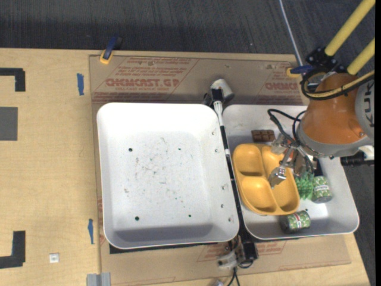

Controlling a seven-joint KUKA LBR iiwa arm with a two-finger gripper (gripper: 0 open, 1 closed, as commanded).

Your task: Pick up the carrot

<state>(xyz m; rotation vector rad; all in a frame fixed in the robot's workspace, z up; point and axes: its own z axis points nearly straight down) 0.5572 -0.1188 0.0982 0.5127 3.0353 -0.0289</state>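
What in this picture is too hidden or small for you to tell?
- Carrot: I cannot pick it out in the camera view; the arm covers part of the right bin.
- Gripper: fingers too small, cluttered.
- Cans: labels unreadable.
- Brown item: too small to identify.

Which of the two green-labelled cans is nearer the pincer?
The green-labelled can at the right bin's right edge, beside the pincer. The other green-labelled can lies at the near edge, past the yellow divided tray.

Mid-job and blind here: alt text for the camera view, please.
The gripper is down in the right bin over a yellow divided tray, with green cans beside it. The left bin sits alongside.
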